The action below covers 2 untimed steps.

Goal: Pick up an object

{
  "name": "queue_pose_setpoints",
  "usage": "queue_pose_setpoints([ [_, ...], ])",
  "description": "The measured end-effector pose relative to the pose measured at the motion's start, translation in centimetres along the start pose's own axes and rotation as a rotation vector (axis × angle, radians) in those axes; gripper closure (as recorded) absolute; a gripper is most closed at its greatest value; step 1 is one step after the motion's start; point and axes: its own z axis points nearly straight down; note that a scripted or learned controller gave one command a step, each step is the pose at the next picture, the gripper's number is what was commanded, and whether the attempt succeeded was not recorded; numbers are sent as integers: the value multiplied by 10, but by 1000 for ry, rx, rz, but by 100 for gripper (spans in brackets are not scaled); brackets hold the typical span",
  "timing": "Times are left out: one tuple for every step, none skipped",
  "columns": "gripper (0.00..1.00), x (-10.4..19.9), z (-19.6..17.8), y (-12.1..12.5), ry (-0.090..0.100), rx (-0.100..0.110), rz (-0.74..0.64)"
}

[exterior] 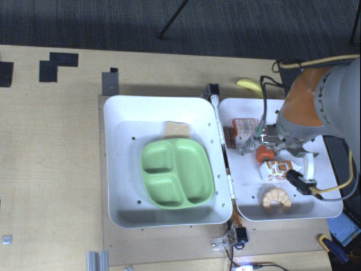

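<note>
A: What's the setting?

B: A pale wooden bench (51, 168) with dark grey carpet behind it. Two shallow white plastic bins sit on it side by side, both with rounded corners.

A: What's in the left bin (121, 151)?

B: One green divided plate (176, 173), smooth plastic with three compartments and rounded edges. Just behind the plate lies one flat tan block (176, 129), touching the plate's far rim or nearly so.

A: And the right bin (248, 199)?

B: Take the gripper (260, 147) as the landmark. It's down inside that bin, below the arm's orange band. A small orange-red object (265, 153) lies right at it, but I can't tell whether it's held. Behind the gripper is one printed reddish packet (243, 130), with a dark brown box (230, 137) just to its left. In front of the gripper lies one white carton with orange print (274, 170), and further forward one ridged tan croissant-shaped toy (276, 199).

A: Anything outside the bins?

B: One yellow banana (249, 84) on the bench, behind the gripper, beyond the right bin's rim.
</note>
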Motion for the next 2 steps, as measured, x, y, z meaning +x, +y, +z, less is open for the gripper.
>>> queue_pose_setpoints([
  [100, 1, -12, 3, 0, -7, -2],
  [100, 53, -99, -38, 2, 2, -4],
])
